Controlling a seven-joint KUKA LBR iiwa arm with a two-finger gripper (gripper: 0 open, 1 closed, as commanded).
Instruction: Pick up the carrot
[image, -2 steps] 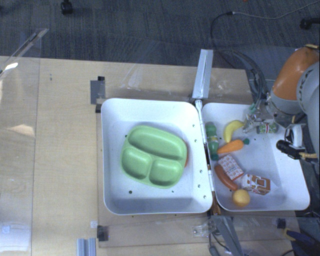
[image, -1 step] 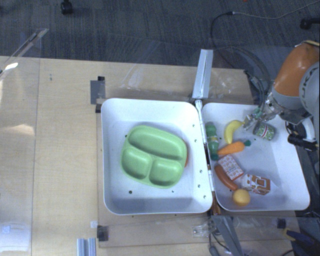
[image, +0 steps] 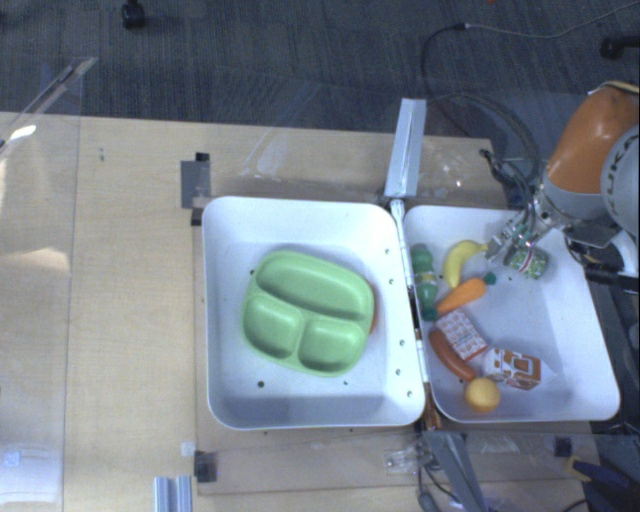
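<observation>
The carrot (image: 462, 295), orange with a small green tip at its right end, lies tilted in the left half of the right bin (image: 570, 340). It sits just below a yellow banana (image: 458, 258). The gripper (image: 512, 246) hangs over the upper middle of that bin, up and to the right of the carrot and apart from it. A small green and white thing (image: 531, 262) sits right by the gripper; I cannot tell whether it is held.
The right bin also holds a green item (image: 423, 262) by the left wall, a red-patterned carton (image: 462, 331), a sausage (image: 450, 356), a lemon (image: 482, 394) and a small box (image: 515, 369). A green sectioned plate (image: 308, 312) lies in the left bin (image: 225, 390). Cables trail behind the bins.
</observation>
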